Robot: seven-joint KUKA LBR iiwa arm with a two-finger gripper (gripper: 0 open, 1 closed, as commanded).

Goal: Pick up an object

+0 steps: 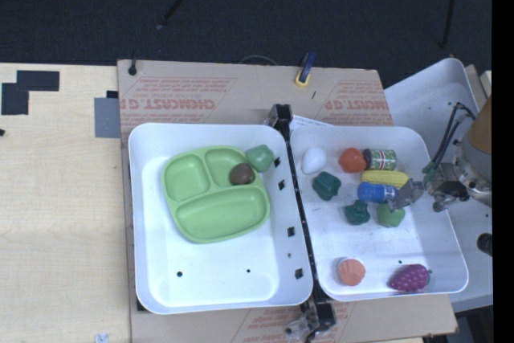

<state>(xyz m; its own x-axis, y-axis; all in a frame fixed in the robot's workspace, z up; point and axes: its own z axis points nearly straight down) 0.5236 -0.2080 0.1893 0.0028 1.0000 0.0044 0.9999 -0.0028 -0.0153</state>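
My gripper point(414, 193) hangs low over the right side of the right bin point(438, 249), reaching in from the right. Its tip is right beside a small green piece point(391, 216) and the end of a blue piece point(373, 193); I cannot tell if it touches either. Close by lie a yellow corn cob point(384, 178), a striped can point(381, 159), a red-orange ball point(351, 160), a white egg point(313, 161) and two dark green pieces point(326, 185) point(356, 212). Nothing is visibly held.
A peach-coloured piece point(350, 271) and purple grapes point(409, 278) lie at the right bin's front. The left bin point(152, 253) holds a green divided plate point(215, 213) with a brown ball point(241, 173) on it and a light green piece point(259, 157) at its edge.
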